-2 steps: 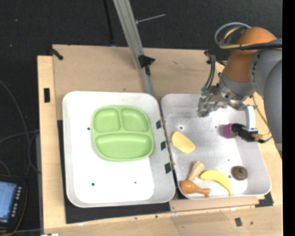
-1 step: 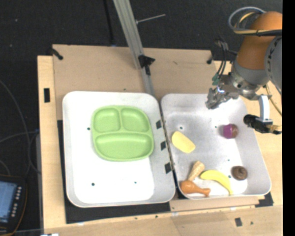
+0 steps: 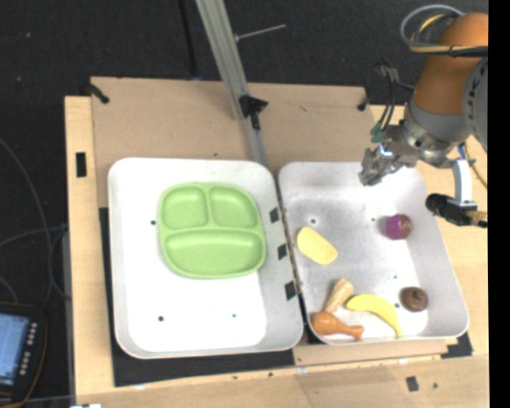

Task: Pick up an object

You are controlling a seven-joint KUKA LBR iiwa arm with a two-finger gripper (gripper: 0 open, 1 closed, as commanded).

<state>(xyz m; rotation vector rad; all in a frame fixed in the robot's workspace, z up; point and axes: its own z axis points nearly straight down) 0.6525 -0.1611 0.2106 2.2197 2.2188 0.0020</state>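
The pincer hangs over the far edge of the right bin, near its upper rim. I cannot tell from this slanted view how it is set; nothing shows in it. I judge the step in hand to be the approach — no object has been picked yet.

Candidate objects all lie in the right bin. Nearest to the pincer is the purple ball, towards the bin's right wall and standing apart from everything else. Further out, the yellow wedge lies near the left wall. Along the near edge sit the brown ball, the banana, a tan piece and the orange drumstick — these last three touch or crowd one another.

The left bin carries a green divided plate, well apart from the pincer.

Next move, in my judgement: centre over the purple ball, then descend. It is isolated, so neighbours should not interfere, but a round object may roll out of the grip.
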